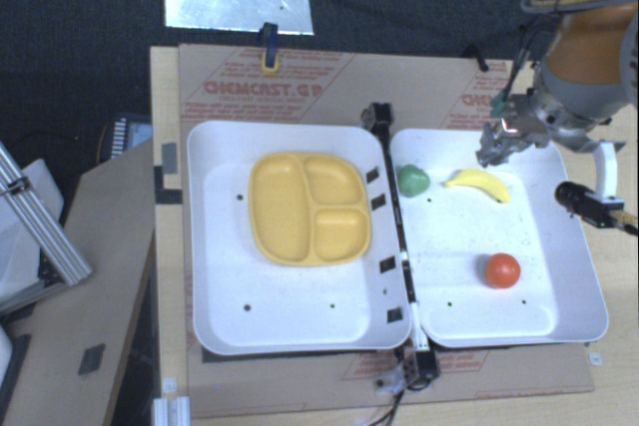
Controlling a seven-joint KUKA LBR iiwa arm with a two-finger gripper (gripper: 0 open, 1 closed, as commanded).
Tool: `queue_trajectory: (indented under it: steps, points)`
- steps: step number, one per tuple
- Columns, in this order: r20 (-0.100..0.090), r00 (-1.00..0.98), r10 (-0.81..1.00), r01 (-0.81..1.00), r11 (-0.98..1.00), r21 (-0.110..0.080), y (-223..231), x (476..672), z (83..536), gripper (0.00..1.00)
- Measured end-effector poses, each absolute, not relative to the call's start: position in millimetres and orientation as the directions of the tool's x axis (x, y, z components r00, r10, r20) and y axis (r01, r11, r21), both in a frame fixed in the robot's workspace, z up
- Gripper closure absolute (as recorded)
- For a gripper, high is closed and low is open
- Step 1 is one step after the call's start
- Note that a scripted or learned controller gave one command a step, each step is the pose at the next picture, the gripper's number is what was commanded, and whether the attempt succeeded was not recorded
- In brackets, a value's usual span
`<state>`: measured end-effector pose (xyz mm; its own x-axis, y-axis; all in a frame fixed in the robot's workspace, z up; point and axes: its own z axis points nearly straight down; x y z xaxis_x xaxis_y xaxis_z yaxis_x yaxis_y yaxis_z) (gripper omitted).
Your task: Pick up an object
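Above the far edge of the right-hand shallow white bin [559, 314], I am seeing the grey two-finger gripper [492, 153] hanging with its tip pointing down; whether it is open or closed I cannot tell at this resolution. Just beside and slightly nearer the camera than that tip, a small yellow plastic banana [479, 183] is lying on the bin floor, apparently not touching it. A round green plastic fruit [413, 180] is sitting to the banana's left, near the divider between the bins. A round red plastic tomato-like ball [502, 270] is resting well apart from the gripper, toward the near side of the same bin. I am also noting a yellow three-compartment plastic tray [310, 208] lying flat in the left-hand white bin [215, 304].
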<state>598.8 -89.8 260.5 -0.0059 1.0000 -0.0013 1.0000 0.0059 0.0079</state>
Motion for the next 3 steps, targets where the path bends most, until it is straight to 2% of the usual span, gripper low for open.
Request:
queue_trajectory:
  steps: [3]
  points:
    - [0.002,-0.010,1.000,1.000,0.010,0.001,72,595.4,248,1.00]
